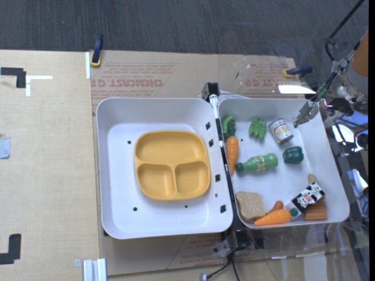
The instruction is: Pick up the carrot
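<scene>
Reaching in over the right bin's [328,134] far corner, the gripper [305,115] is at the approach step; whether it is open, or carrying anything, I cannot tell (too small and blurred). One carrot [232,151] lies against the left wall beside the green bottle [258,164]; another carrot [272,217] rests by the bread slice [251,204]. Next comes travelling across and descending. Most of the arm is cut off.

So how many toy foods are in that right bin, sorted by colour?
Orange: 2, a carrot and a second carrot
Green: 4, a small piece, a leafy piece, a bottle, a pepper
Brown: 2, bread, a block
Other: 2, a can, a cow-print carton
Total: 10
</scene>
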Motion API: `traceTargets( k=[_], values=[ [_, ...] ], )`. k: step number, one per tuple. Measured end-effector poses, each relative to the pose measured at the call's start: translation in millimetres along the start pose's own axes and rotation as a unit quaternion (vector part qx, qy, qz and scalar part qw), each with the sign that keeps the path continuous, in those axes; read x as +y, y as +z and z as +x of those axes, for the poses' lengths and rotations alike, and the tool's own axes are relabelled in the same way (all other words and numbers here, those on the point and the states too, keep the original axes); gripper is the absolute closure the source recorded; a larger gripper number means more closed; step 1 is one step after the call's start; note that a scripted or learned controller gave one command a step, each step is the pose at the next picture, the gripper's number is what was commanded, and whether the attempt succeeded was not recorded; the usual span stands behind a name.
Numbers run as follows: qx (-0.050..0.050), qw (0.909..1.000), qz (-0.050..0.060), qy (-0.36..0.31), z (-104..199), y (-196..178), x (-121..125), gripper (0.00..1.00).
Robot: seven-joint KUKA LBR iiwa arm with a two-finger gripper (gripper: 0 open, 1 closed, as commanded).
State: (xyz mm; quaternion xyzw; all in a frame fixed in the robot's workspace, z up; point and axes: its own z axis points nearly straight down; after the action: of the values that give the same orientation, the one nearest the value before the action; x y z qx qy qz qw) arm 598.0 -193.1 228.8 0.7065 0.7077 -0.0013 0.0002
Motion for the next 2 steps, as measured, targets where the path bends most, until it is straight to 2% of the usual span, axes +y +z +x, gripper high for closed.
traceTargets(
  k=[1, 2],
  values=[
    [0.0, 0.9969, -0.002, -0.079, 109.7, -125.9, -2.4, 0.0],
    [-0.001, 0.9965, -0.001, 0.084, 144.8, -179.3, 0.2, 0.0]
  ],
)
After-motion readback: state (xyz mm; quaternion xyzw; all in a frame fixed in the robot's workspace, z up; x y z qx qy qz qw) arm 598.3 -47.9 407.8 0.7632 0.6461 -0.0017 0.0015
